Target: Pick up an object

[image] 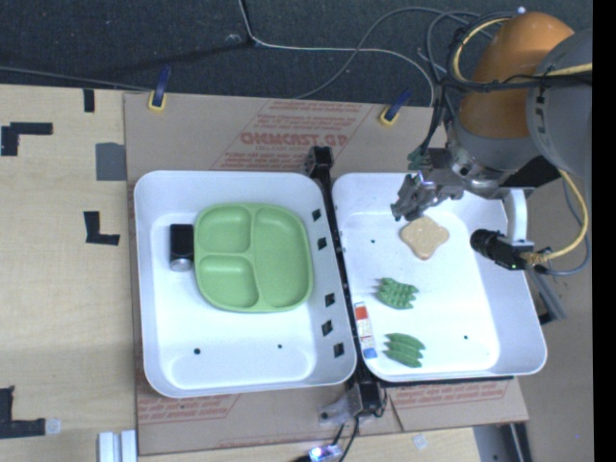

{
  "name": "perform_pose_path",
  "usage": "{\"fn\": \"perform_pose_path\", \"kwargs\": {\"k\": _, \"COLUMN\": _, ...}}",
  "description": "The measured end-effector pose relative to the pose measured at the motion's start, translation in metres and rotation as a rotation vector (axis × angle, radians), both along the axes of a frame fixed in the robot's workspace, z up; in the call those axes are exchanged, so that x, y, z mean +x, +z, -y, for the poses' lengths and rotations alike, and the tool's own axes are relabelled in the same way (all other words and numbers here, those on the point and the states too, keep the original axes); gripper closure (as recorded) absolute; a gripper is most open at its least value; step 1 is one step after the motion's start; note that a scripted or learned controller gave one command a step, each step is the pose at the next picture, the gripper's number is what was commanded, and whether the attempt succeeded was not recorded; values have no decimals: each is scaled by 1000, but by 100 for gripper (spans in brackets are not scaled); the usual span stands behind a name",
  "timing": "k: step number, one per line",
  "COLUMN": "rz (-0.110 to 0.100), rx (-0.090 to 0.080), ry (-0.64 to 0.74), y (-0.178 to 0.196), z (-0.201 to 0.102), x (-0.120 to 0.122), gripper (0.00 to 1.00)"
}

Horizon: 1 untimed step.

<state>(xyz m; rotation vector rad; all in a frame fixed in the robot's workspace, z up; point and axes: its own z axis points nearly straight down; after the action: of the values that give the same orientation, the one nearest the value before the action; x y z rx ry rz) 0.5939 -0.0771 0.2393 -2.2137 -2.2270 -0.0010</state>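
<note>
Arm: you have the grey arm (525,85) reaching in from 2 o'clock of the frame, its orange band high at the top right.

Gripper: your gripper (416,200) hangs over the upper part of the right bin (500,340); whether the claw is apart or together, you cannot tell from this slant.

Nearest target: the tan bread-shaped piece (423,238) lies flat on the bin floor just beside the claw, at its 5 o'clock, apparently not yet gripped.

Other candidates: a green leafy piece (396,294) sits near the bin's middle, and a green pod piece (404,348) lies at 6 o'clock of that; a thin red-and-white stick (363,327) rests along the bin's left wall at 8 o'clock.

Left bin: the left bin (159,258) holds a green divided plate (253,257) with a small dark block (180,243) touching its 9 o'clock edge.

Step in hand: judged from the layout, you are lining up over the bread piece and the pick is not yet made.

How to do it well: shift the claw slightly toward 5 o'clock so it centres over the bread piece, since it now looks offset toward the upper edge.

Approach: come straight down, with the jaws spanning the narrower width.

Risk: the piece is low and flat, so a shallow descent may close on air, while an off-centre one may push it away.

Check: lift only a little, then confirm the piece rises with the claw.
</note>
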Motion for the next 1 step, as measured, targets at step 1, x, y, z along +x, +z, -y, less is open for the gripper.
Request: {"fn": "perform_pose_path", "kwargs": {"k": 1, "rz": -2, "rx": 0, "ry": 1, "y": -12, "z": -58, "x": 7, "gripper": 100}}
